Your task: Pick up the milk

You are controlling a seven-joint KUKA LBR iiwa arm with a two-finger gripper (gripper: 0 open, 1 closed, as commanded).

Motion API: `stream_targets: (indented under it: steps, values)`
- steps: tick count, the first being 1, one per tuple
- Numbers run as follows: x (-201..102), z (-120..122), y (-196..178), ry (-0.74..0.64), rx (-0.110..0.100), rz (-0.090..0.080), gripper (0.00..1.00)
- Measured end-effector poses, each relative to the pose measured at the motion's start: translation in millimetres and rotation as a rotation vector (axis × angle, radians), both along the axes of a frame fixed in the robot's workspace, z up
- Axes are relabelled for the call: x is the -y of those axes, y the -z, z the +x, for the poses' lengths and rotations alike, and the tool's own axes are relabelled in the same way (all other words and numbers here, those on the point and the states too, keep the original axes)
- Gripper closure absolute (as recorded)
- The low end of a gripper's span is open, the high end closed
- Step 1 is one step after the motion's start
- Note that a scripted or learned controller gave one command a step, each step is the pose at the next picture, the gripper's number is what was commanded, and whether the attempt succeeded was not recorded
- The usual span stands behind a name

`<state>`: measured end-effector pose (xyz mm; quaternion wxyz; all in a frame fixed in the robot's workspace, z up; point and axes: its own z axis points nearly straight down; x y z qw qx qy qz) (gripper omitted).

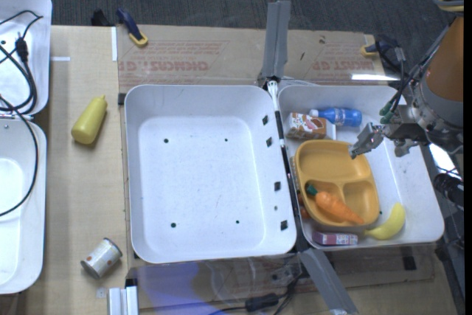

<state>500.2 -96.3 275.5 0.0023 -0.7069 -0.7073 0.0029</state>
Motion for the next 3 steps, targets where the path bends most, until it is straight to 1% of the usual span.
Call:
stream_targets:
  steps: [1,2,3]
  values:
    - [54,21,140,-0.164,0.0,0.003,0.0]
    - [77,51,115,-0.258,0.004,0.003,0.0]
    - [111,88,184,-0.155,0.003,0.004,0.0]
